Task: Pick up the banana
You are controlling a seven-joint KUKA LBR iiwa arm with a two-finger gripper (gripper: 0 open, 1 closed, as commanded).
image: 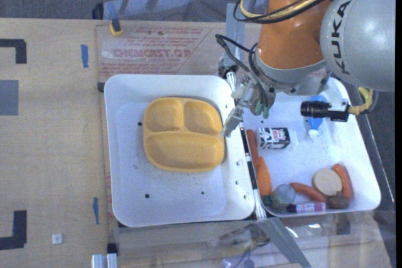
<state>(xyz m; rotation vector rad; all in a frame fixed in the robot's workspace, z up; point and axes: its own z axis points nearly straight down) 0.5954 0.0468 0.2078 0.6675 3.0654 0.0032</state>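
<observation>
Gripper (230, 125): over the rim between the bins, just right of the yellow divided plate (184, 134) in the left bin (119, 154). Fingers pressed into one narrow tip, nothing between them.
Banana: hidden; direction and long axis cannot be told. Judged likeliest under the arm (295, 22), far part of the right bin (367, 160).

Banana seemingly hidden; place and pose not tellable.
</observation>
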